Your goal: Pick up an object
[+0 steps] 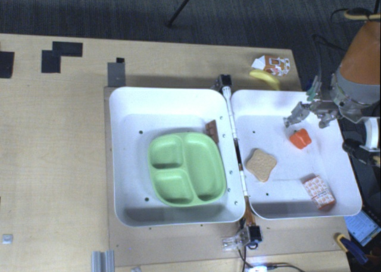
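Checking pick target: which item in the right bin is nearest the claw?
The orange block, just below the claw. The bread slice and the carton lie farther toward the bin's front.

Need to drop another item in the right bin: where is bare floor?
Right bin: bare along the left wall above the bread, and between bread and carton. Crowded top right, where the gripper hangs over the orange block.
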`<state>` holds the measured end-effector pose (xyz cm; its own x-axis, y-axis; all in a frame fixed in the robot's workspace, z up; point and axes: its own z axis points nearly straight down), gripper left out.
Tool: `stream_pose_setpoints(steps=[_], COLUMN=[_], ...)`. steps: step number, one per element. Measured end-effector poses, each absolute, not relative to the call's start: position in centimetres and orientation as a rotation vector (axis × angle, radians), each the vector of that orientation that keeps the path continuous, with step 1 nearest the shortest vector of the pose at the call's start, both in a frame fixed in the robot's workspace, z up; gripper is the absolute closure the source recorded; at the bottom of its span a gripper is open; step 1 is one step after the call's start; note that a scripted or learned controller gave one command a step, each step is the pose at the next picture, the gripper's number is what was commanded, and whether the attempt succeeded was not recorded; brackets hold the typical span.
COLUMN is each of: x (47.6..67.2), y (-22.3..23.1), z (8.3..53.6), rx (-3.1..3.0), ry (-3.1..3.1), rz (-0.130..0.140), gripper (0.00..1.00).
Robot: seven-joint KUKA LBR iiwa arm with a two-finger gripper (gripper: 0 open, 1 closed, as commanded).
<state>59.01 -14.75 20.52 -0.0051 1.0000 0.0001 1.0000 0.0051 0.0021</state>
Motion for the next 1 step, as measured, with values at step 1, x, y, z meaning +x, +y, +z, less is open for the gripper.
stream_pose_setpoints(steps=[1], x=[60.02], y=[-9.36], z=[8.59], rx=[2.213], ry=[2.224], rz=[0.006], gripper=[0.00])
